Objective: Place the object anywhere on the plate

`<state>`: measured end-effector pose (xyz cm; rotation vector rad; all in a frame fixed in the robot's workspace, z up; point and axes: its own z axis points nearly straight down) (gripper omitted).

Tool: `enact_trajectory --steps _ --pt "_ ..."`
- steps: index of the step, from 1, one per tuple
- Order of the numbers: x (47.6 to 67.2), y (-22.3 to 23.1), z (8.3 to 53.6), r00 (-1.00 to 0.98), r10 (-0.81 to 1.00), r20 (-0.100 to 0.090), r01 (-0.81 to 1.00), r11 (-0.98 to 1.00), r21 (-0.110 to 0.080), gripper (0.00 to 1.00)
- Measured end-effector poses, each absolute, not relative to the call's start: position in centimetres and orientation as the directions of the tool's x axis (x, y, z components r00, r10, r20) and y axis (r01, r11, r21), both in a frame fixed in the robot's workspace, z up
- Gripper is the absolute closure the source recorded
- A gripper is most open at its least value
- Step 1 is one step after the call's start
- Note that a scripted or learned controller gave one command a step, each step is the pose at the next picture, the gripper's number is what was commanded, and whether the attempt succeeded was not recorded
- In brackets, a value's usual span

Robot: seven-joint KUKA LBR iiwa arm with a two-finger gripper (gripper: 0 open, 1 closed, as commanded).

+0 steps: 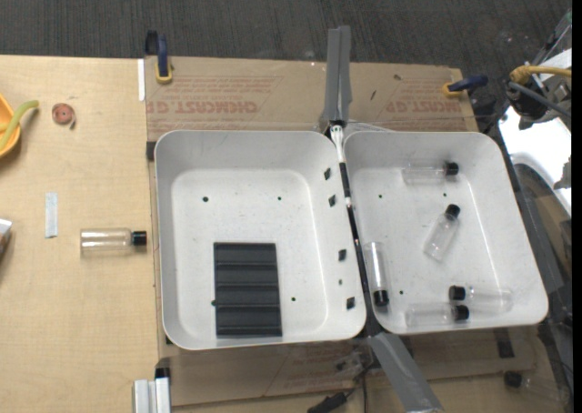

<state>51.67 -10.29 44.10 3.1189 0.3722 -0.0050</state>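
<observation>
- At the near end of the left bin (164, 220), a dark ribbed plate (245, 290) lies flat with nothing on it.
- In the right bin's (514, 186) near corner, two clear, black-capped vials lie side by side: one (432, 316) against the near wall, the other (484, 296) just behind it.
- A third vial (376, 267) lies along that bin's left wall, closest to the plate.
- A fourth (440, 236) lies tilted mid-bin, and a fifth (425, 174) lies near the far wall.
- Outside the bins, a sixth vial (109, 238) lies on the bench (73, 311) to the left.
- Whether the gripper is open or closed cannot be told, nor how the vials lie relative to it.
</observation>
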Motion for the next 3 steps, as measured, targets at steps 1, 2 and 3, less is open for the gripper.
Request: enact_trajectory --steps 1,2,3 --pt "47.8 -17.5 44.1 0.977 0.215 -0.005 0.215 -0.977 -0.001 0.00" --pt "47.8 -22.3 44.0 0.979 0.204 -0.006 0.204 -0.979 0.000 0.00" --pt "53.5 -17.2 44.0 0.979 0.202 -0.006 0.202 -0.979 -0.001 0.00"
